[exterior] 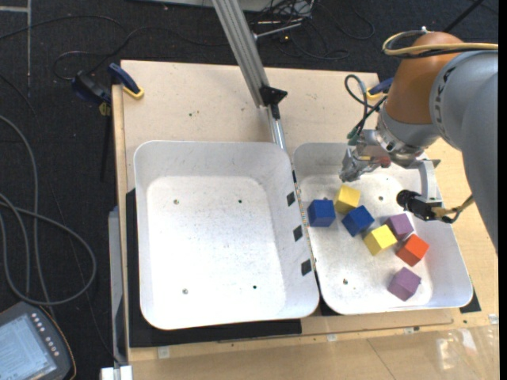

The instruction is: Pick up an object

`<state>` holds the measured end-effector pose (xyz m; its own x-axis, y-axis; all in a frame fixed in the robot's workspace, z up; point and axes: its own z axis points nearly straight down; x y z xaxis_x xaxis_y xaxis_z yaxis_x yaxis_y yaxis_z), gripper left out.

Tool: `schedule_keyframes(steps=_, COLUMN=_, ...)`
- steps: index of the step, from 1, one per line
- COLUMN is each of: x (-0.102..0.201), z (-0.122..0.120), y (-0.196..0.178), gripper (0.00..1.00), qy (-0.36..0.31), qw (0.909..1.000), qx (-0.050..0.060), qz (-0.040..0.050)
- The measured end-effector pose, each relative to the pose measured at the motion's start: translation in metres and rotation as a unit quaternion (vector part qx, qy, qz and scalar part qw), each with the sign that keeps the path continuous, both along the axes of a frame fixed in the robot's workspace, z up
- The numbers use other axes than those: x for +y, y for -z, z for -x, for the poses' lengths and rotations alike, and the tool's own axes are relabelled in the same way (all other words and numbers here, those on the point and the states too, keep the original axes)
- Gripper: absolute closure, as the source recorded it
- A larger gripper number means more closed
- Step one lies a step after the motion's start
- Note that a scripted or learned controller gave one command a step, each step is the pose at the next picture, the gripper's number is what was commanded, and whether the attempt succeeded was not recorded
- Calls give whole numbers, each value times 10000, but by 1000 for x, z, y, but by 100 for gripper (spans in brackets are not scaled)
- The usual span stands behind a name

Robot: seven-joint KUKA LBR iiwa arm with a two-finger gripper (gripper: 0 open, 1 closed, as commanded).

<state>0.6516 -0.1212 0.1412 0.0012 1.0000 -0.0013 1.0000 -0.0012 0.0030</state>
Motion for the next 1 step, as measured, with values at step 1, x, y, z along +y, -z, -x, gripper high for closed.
schedule_keyframes(steps=1, x=7, z=-6, y=-47, gripper=100, qy=-20, qw=10000, qx=-20, qz=-1)
